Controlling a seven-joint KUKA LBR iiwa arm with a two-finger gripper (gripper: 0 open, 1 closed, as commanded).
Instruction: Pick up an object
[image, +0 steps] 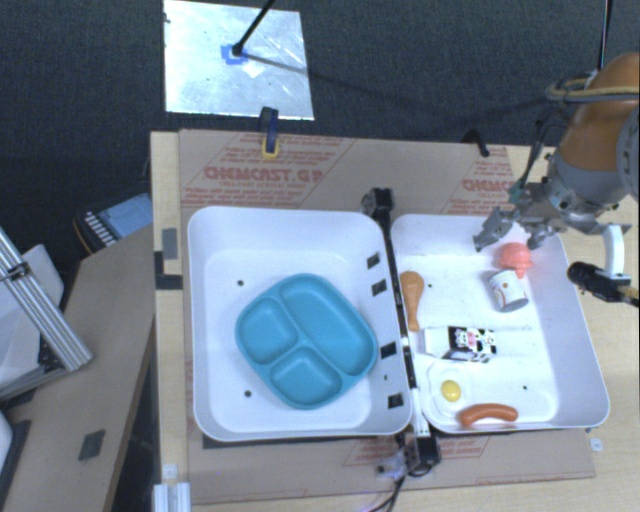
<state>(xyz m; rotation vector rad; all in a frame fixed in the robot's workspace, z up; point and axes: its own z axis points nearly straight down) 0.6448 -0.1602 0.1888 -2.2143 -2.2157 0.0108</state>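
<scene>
Sausage (488, 412) and fried egg (450, 389) sit at the near edge of the right bin (570, 330), nearest the camera; behind them a small cow-print carton (470, 343), a tan spoon-shaped piece (411, 297) along the divider, a little white can (508, 290) and a pink toy (516, 257). Left bin (215, 250) holds a blue divided plate (303, 340). Tool (512, 228) is at the far right of the right bin, fingers apart, nothing between them. Likely target is the pink toy: it sits just below the tool toward the camera, roughly under the gap, maybe touching one fingertip, hard to tell. It looks small, rounded, soft pink-orange, no clear long axis, so finger orientation probably matters little. White can lies just beside it on the near side and could get nudged on descent. Counter (300, 165) beneath is brown board.
</scene>
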